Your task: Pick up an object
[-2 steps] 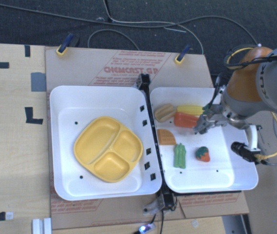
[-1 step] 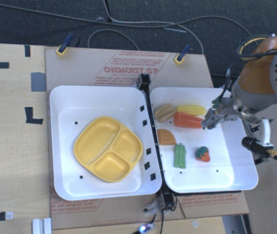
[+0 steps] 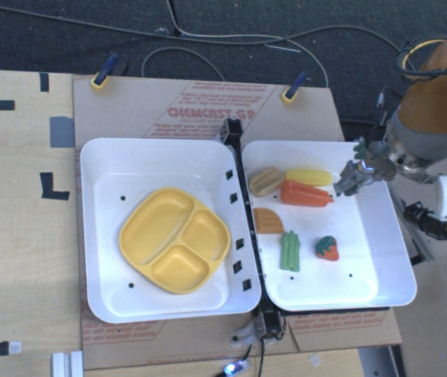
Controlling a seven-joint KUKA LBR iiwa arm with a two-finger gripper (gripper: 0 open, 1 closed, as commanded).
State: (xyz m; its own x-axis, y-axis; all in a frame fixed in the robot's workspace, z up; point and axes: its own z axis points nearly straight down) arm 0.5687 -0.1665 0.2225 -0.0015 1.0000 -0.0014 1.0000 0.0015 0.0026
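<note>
Two bins side by side on tabletop (image 3: 19,210), over a cardboard sheet (image 3: 207,112). Left bin (image 3: 101,163) held a divided tray (image 3: 175,239), roughly centred. Right bin (image 3: 380,242) held six items: bun (image 3: 265,181) at back left, corn (image 3: 309,177) just right of it, carrot (image 3: 305,195) directly in front of corn, touching or nearly so. Bread slice (image 3: 268,221) against left wall, bean pod (image 3: 289,250) in front and right of it, strawberry (image 3: 327,247) right of pod. End effector (image 3: 347,181) over back right of bin, just right of carrot tip. Two clamps (image 3: 104,72) on cardboard's far edge.

cardboard sheet (image 3: 207,112) | red print "CHEMCAST GP" (rest unreadable)
</note>
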